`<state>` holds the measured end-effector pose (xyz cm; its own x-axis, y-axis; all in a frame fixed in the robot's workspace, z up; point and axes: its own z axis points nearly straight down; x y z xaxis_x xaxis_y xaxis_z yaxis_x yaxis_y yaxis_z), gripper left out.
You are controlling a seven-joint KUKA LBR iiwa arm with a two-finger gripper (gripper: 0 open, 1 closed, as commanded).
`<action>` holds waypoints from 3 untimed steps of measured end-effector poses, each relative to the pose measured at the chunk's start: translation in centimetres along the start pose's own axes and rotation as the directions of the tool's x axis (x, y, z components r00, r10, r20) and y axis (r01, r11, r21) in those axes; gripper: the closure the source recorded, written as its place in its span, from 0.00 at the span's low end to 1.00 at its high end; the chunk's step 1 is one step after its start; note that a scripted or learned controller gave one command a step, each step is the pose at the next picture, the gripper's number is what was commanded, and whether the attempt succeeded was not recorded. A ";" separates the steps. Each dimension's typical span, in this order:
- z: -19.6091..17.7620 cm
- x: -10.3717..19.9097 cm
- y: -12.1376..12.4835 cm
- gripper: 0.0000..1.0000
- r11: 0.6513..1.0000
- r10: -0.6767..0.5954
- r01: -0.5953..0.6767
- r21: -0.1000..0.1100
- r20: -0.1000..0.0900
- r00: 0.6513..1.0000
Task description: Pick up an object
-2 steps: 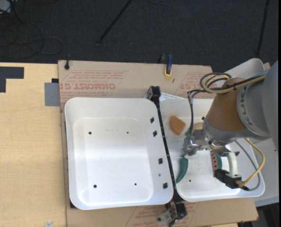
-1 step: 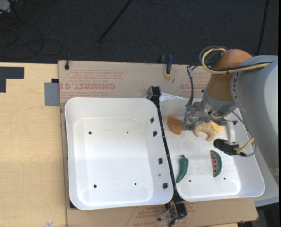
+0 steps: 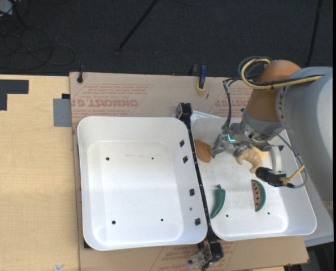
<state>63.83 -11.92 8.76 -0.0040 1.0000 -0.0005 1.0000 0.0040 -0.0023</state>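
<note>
Hovering low in the right shallow white bin (image 3: 292, 222), the gripper (image 3: 231, 144) sits just right of a rounded orange-brown piece (image 3: 203, 150) by the dividing wall; whether it grips anything, I cannot tell.

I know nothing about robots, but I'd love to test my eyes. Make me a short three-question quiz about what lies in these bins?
1. True or false: the curved green pepper-like toy lies in the right white bin.
2. Which lies nearest the arm's gripper: A the brown watermelon-slice-shaped piece, B the orange rounded lump, C the green toy?
3. Fill in: the blue clamp sits on the cardboard's ___ edge.

Key: 1 true; 2 B; 3 far.
</note>
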 end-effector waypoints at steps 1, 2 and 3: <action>-0.1 3.0 0.4 0.00 1.000 0.006 -0.006 0.003 0.015 1.000; -5.4 8.2 0.5 0.00 1.000 -0.008 0.008 -0.011 -0.030 1.000; -10.4 15.6 -1.8 0.00 1.000 -0.004 0.004 -0.003 -0.004 1.000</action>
<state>62.03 3.73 19.11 -0.0079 1.0000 0.0032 1.0000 0.0079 0.0010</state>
